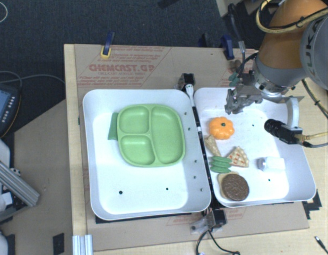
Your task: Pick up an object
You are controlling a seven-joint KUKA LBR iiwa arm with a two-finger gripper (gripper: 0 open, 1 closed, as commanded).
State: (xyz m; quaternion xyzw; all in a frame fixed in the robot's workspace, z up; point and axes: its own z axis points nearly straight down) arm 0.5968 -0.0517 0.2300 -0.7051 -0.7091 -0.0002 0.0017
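gripper (pixel 234 108) is hovering over the right bin (pixel 291 187), just above the orange pumpkin (pixel 221 128); i am unable to tell its state. i am judging a crooked descent risks nudging the round pumpkin aside, or snagging the neighbouring wedge (pixel 239 156).

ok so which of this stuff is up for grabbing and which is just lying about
Up for grabbing, all in the right bin:
- orange pumpkin, nearest the pincer
- brown cookie
- pizza slice
- green beans
- small white block

Just lying about:
- green divided plate in the left bin
- blue clamp
- cardboard sheet
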